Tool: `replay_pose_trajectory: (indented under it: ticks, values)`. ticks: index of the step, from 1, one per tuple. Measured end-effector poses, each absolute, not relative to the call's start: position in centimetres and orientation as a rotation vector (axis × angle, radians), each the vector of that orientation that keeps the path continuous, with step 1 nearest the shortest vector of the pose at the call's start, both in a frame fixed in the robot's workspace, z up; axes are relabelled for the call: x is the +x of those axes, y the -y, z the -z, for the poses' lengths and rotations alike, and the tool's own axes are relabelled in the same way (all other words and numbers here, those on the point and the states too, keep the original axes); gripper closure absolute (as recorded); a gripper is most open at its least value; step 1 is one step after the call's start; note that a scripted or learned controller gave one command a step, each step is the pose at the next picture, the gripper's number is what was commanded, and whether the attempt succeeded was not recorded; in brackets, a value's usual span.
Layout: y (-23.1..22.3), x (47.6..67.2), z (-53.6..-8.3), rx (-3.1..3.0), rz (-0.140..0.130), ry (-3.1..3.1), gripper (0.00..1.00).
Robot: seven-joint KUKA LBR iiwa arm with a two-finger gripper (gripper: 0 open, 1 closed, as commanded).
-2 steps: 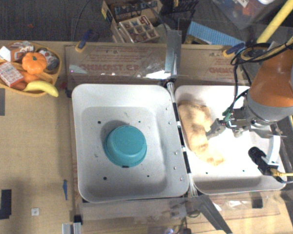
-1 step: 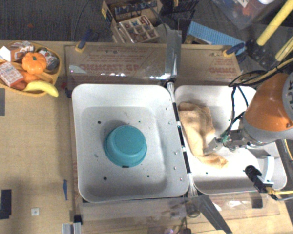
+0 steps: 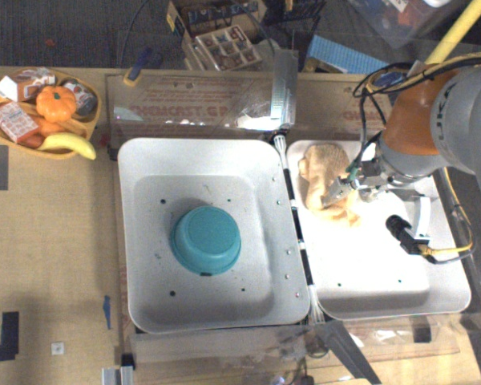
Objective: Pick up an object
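Right bin (image 3: 433, 295): tool (image 3: 339, 192) down on tan object (image 3: 321, 171)
Tool grip: cannot tell
Progress: nothing lifted yet

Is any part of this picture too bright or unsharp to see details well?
Camera view: the right bin is overexposed, nearly pure white; the tan object beside the gripper looks soft and washed out; the teal bowl in the left bin is evenly lit.

Wooden bench (image 3: 56, 247) bears two white bins (image 3: 136, 215), perhaps a fruit basket (image 3: 0, 131).
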State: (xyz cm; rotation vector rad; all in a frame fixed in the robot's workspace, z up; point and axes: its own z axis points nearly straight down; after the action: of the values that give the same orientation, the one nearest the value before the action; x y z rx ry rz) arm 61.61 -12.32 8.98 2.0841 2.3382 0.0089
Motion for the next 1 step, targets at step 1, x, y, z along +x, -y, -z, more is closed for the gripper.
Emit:
replay_pose_trajectory:
  ticks: [1]
  values:
    - [13.02,57.94,-13.03,1.664,-0.001,-2.664,0.0]
